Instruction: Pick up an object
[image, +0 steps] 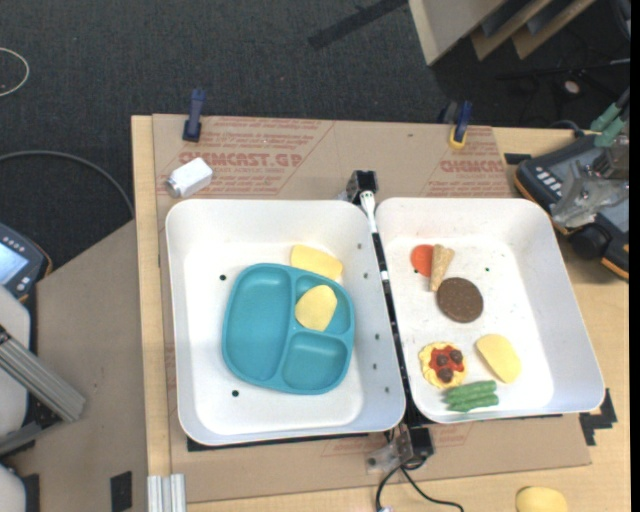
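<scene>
White bins (200, 400) are sitting side by side; toy foods are lying in the right bin, a brown round patty (460, 299) nearest the arm's right-hand approach.

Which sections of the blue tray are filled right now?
One. The blue tray holds a single yellow piece in its upper right section; the big left section and the lower right one look bare. Another yellow piece lies just outside its rim.
</scene>
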